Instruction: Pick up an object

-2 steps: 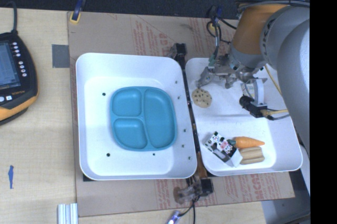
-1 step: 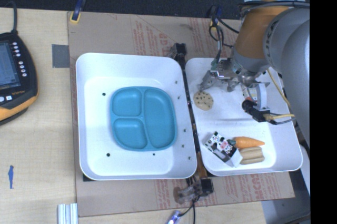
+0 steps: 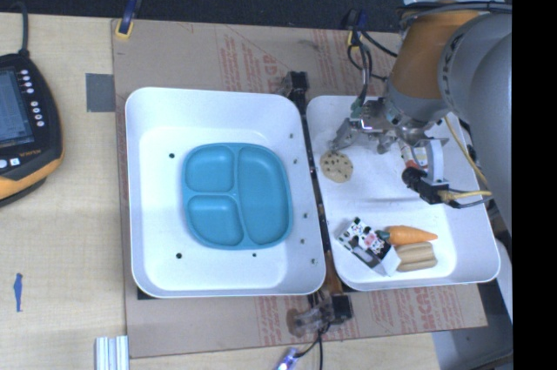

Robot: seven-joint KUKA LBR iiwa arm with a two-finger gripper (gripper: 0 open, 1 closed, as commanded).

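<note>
end effector (image 3: pixel 370 126) over right bin (image 3: pixel 474 272) | tip seemingly obscured | near cookie (image 3: pixel 337 166)

We are seeing even, fairly bright overhead light, which is washing out the two white bins (image 3: pixel 139 185) until their walls are barely showing. Soft shadows are falling just beside the blue tray (image 3: pixel 237 194). The floor at top is staying dark, and fine detail is looking slightly soft and grainy.

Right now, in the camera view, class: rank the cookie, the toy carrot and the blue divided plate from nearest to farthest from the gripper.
1. Cookie, just left of and below the gripper, right bin.
2. Toy carrot, near the right bin's front.
3. Blue divided plate, left bin.
</note>
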